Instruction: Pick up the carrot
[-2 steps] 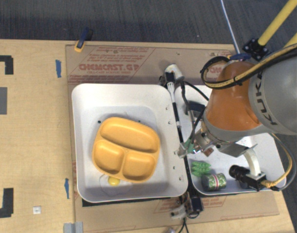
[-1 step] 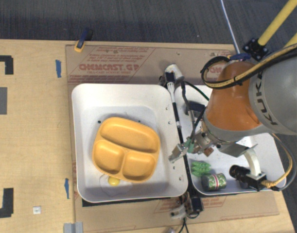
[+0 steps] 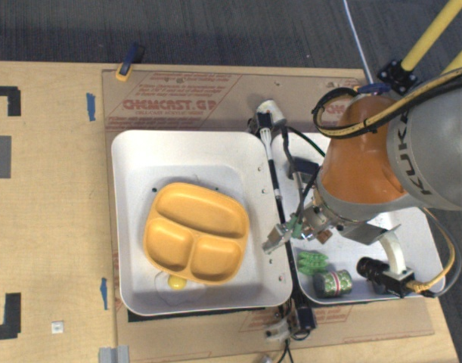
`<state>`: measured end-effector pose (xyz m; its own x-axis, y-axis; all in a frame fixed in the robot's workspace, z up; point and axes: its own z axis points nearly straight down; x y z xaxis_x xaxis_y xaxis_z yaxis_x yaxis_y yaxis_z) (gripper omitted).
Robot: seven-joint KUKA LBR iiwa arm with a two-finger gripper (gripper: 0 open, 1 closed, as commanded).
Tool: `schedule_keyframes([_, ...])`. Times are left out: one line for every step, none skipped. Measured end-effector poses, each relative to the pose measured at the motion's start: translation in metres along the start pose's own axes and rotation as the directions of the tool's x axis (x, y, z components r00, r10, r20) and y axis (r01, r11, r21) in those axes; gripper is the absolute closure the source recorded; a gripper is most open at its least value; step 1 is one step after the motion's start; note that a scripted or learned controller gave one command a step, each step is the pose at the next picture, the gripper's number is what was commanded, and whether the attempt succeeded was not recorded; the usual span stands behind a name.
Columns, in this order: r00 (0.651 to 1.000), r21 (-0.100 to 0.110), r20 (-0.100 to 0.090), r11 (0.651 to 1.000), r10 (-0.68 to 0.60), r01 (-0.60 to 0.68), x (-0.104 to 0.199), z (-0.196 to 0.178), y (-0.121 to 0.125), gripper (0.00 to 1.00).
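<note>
Orange plastic banding on the arm (image 3: 364, 161) fills much of the right bin (image 3: 421, 237), where the grey arm reaches in from the right and bends down toward the seam between the two bins. The gripper (image 3: 299, 231) hangs low there, just over the right rim of the left bin (image 3: 132, 203) and the near edge of the right one; whether the claw is open or shut cannot be told from this angle, and nothing can be seen gripped in it. Where the carrot lies cannot be told either, since the arm covers most of the right bin. Just below the gripper, in the right bin's front left corner, sits a ruffled green thing (image 3: 312, 261), and touching it on the front side lies a small green can-like thing (image 3: 333, 282) on its side. The left bin holds a yellow-orange divided plate (image 3: 196, 231) with three compartments, lying a little askew near the middle of the floor. A small yellow thing (image 3: 175, 281) peeks out at the plate's front edge, touching it. Both bins rest on a cardboard sheet (image 3: 170, 100) printed in red, laid on a pale wooden bench (image 3: 49, 203), and a black cable (image 3: 273, 169) runs along the seam between the bins
</note>
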<state>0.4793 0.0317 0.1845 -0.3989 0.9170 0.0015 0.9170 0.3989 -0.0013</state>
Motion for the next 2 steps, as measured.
schedule_keyframes([1.000,0.000,0.000,1.000,0.000,0.000,0.000,0.000,0.000,0.00])
schedule_keyframes([0.999,-0.003,0.003,0.999,-0.039,0.039,-0.044,0.000,0.060,0.00])
